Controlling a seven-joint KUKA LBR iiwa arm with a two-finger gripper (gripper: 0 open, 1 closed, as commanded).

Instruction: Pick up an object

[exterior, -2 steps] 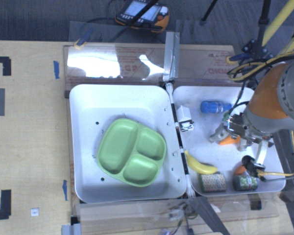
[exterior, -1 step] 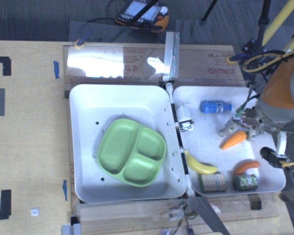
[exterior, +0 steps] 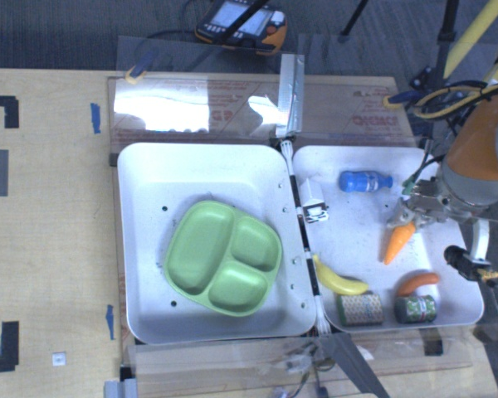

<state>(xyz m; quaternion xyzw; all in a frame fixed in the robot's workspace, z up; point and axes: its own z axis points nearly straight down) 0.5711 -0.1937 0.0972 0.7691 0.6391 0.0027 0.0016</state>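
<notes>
Just below the hand, touching it, lies the carrot.

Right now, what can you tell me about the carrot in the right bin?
The carrot is orange, smooth like plastic, with a bit of green at its upper end. It lies tilted on the floor of the right bin, thick end up toward the gripper, tip pointing down and left. The gripper sits right at its top end; whether it grips the carrot is unclear. Nothing else touches it.
</notes>
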